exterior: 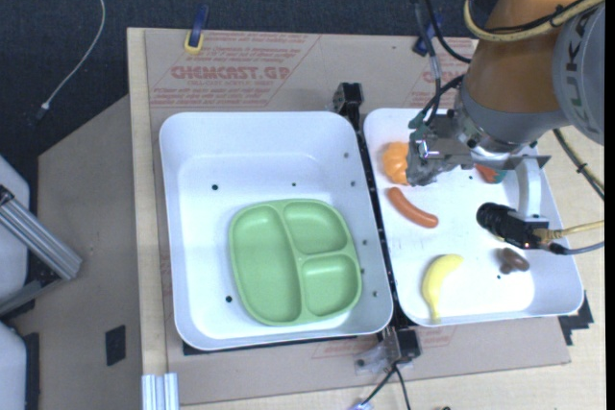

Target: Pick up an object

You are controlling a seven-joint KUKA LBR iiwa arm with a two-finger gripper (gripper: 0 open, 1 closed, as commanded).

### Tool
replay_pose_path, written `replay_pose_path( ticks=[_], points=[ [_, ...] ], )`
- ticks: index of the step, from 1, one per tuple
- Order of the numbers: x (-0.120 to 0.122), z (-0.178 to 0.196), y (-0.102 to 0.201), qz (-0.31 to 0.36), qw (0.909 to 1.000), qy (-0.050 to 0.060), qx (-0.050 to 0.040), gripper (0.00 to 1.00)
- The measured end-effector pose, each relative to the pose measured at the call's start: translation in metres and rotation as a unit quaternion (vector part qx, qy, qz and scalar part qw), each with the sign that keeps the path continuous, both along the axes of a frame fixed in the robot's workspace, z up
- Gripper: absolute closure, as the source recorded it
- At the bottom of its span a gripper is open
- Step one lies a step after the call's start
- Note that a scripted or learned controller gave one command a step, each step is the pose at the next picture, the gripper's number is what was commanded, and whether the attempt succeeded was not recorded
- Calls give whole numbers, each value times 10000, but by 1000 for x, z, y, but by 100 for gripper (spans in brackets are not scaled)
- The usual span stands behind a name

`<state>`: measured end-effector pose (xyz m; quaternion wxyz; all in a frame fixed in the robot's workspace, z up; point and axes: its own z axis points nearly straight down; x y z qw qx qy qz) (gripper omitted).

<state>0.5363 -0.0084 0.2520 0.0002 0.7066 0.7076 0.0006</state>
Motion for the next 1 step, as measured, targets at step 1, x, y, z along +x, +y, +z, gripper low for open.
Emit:
replay_pose_path(
  ticks=[1],
  points=[
    [2,-17,53,21,10000,28,8,100]
  ],
)
